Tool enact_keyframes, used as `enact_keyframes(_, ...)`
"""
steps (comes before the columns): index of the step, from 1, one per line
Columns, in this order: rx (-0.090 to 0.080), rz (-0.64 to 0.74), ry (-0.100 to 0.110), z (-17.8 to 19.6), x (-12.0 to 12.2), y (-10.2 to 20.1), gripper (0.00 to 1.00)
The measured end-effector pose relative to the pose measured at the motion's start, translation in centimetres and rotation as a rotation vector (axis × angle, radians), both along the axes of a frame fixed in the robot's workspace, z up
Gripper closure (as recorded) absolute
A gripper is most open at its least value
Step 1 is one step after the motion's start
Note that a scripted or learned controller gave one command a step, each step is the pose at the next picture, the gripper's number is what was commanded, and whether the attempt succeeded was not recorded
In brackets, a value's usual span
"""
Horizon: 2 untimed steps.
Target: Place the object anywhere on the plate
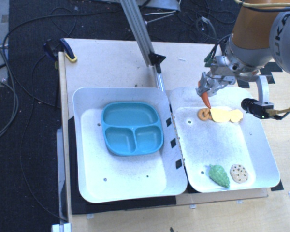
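The blue three-compartment plate [133,128] lies in the left bin [87,178] with nothing on it. My gripper [204,91] hangs over the far left corner of the right bin [261,149]. It is shut on a small orange carrot-shaped piece [206,100], which points down from between the fingers. The carrot's tip ends just above a small brown ring-shaped piece [203,114] on the bin floor. The plate is well to the left of the gripper, across the wall between the bins.
In the right bin a yellow piece [223,115] lies beside the brown ring. A green leafy piece [219,175] and a spotted cookie [239,173] sit near its front edge. A slanted metal pole [140,28] rises behind the bins.
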State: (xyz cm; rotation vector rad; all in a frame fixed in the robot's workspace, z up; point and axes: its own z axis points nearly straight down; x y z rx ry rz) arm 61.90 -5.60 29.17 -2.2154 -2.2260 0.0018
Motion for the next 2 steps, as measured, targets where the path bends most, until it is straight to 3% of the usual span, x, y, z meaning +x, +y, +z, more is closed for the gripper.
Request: enact_keyframes(2, 0.000, 0.000, 0.002, -4.1, -3.0, 8.7, 1.00)
